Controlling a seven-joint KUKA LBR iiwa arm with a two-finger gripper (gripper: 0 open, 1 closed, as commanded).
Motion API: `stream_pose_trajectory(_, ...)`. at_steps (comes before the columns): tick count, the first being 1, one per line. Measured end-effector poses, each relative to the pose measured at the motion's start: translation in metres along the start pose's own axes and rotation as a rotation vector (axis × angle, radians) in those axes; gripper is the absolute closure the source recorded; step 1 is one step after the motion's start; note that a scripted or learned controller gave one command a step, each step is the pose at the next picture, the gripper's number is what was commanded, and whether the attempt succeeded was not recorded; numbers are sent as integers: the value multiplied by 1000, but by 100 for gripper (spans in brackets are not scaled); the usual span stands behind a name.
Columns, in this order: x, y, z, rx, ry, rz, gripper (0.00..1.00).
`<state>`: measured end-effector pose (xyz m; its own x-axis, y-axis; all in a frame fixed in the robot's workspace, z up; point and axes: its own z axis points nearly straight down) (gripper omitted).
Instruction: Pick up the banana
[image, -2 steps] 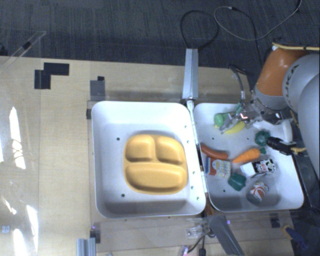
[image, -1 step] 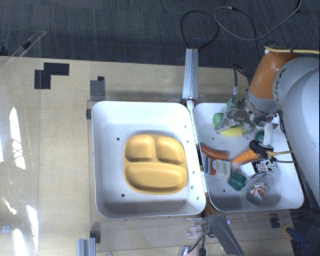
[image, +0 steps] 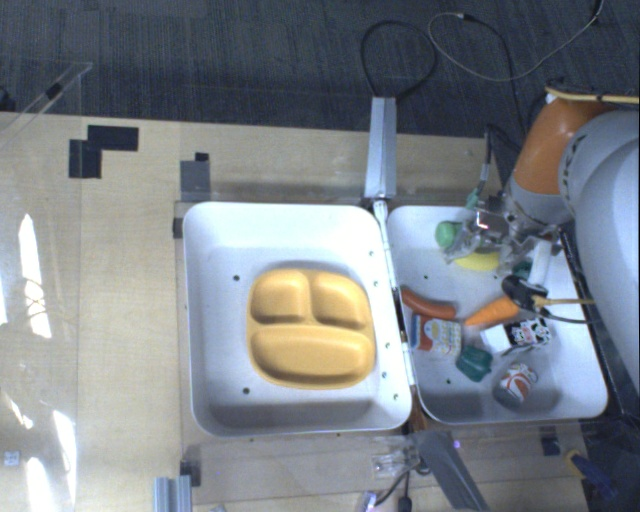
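Banana (image: 478, 262) (yellow) in right bin (image: 430, 395), just under gripper (image: 488, 228)

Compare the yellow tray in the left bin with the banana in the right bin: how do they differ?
The yellow tray is large, a dull mustard yellow, with three compartments, and lies alone in the middle of the left bin. The banana is small, a brighter yellow, partly hidden under the claw, and sits at the far end of the right bin among other items. Both are yellow.
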<state>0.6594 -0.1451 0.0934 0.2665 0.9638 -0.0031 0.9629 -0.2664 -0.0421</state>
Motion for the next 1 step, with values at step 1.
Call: stream_pose_trajectory(1,35,-13,-93,-49,4,0,100)
